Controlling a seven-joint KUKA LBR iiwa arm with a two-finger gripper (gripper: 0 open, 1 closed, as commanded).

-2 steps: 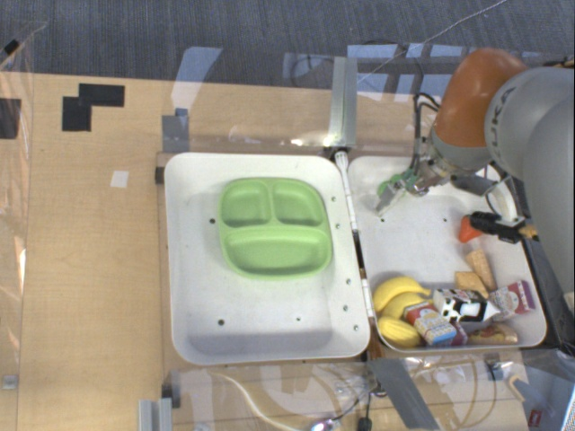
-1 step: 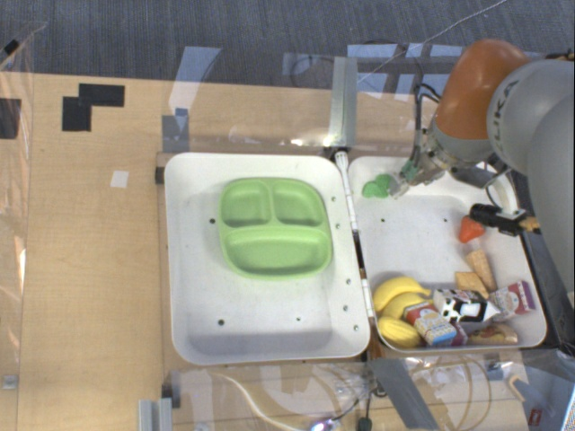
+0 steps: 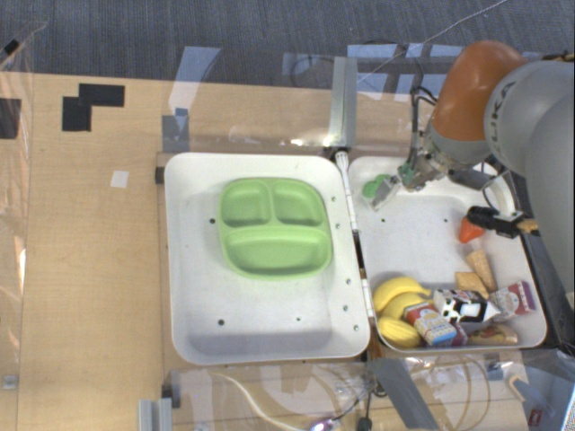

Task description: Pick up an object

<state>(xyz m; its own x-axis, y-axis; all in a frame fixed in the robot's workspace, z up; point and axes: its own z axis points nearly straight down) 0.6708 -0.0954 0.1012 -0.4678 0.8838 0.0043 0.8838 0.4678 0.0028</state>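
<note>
Bench (image 3: 90,241) carried two white bins. Left bin (image 3: 198,321) held a green divided plate (image 3: 272,227). Right bin (image 3: 422,232) held clutter in its near corner: bananas (image 3: 397,296), small cartons (image 3: 437,329), an orange piece (image 3: 471,231) near the far side. Arm (image 3: 503,106) reached in over the right bin's far edge. Gripper (image 3: 395,185) sat low there, a small green object (image 3: 375,189) at its tip; jaws' state could not be told. Judged step: attempting the grasp. Next: confirm hold, then lift straight.

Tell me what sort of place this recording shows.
Probably a robotics lab bench set up for bin picking: two shallow white bins side by side, a KUKA arm reaching over the right one, and toy food such as a banana piled there.
</note>
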